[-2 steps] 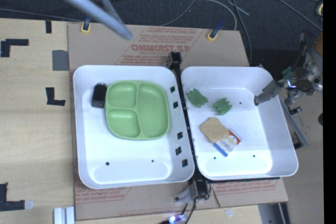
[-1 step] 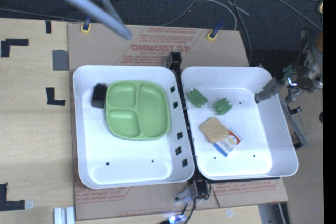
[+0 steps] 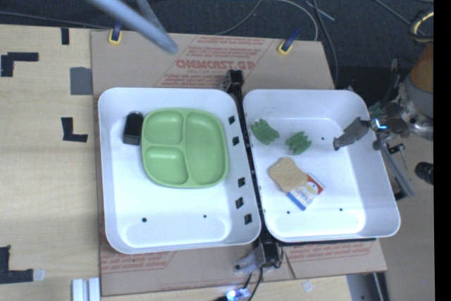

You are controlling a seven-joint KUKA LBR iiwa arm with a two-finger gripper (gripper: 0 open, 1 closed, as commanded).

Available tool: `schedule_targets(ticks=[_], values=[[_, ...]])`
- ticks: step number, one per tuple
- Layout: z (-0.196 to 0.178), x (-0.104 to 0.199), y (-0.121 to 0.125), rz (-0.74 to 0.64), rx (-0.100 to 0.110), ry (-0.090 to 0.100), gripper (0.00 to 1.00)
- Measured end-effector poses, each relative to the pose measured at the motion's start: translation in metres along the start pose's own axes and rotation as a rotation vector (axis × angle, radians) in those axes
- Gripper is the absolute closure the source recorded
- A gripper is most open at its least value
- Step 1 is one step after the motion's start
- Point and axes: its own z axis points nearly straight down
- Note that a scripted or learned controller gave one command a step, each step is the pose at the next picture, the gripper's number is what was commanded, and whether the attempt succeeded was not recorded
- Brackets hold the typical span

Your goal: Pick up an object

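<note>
Packet [image 3: 304,194] near toast [image 3: 284,171], right bin [image 3: 352,225]; gripper [image 3: 366,130] at right rim, jaw state unclear, holding nothing visible.

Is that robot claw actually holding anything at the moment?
No. The claw hangs over the right bin's right side with nothing between its fingers. The items there lie apart from it.

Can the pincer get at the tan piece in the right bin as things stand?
Probably yes. The pincer hangs at the right bin's right edge, and the tan piece lies uncovered, only its lower corner overlapping the small packet.
</note>
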Motion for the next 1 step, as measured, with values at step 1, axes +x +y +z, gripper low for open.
schedule_targets(ticks=[1], values=[[0.0643, 0.0026, 0.0022, -0.001, 0.002, 0.001, 0.0]])
